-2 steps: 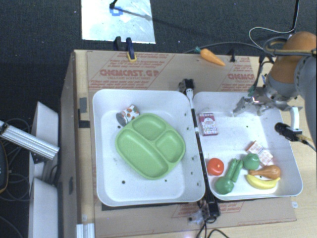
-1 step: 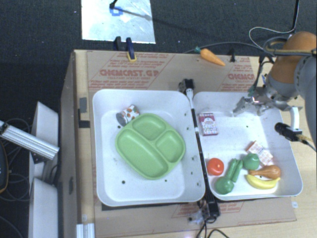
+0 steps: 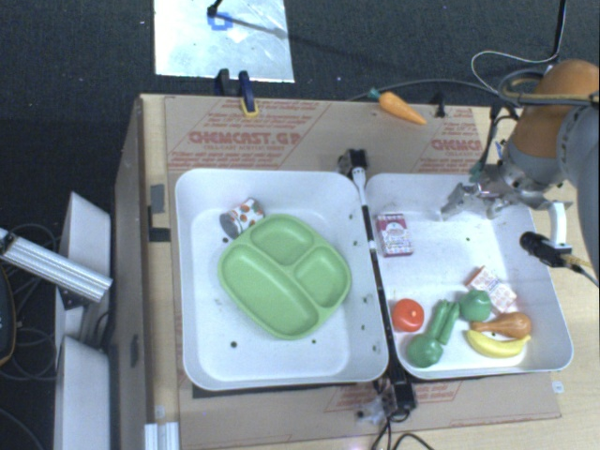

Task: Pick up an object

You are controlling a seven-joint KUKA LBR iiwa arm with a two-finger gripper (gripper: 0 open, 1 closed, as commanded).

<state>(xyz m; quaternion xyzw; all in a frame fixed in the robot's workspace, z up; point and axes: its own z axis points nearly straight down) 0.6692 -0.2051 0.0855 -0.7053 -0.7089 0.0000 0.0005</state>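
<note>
We judged the task barely begun: nothing was lifted, and every object lay on a bin floor. The gripper (image 3: 466, 198) hung over the back edge of the right bin (image 3: 431, 251), its fingers spread apart with nothing between them.

The likely things to pick were all in that right bin. A small red box (image 3: 394, 234) lay alone near the divider, the nearest item to the gripper yet clearly apart from it. Toward the front sat a cluster: a tomato (image 3: 408, 315), a green cucumber (image 3: 433, 335), a banana (image 3: 497, 344), a brown drumstick (image 3: 506, 324) touching the banana, and a small packet (image 3: 491, 287) just behind them.

The left bin (image 3: 202, 279) held a green divided plate (image 3: 284, 274) and a small can (image 3: 242, 218) at its back corner.

The arm (image 3: 548, 125) reached in from the right, its orange band above the wrist, the wrist bent so the gripper pointed toward the bin's back wall. We reckoned what remained was everything: choosing an item, descending, closing on it and raising it clear.
</note>
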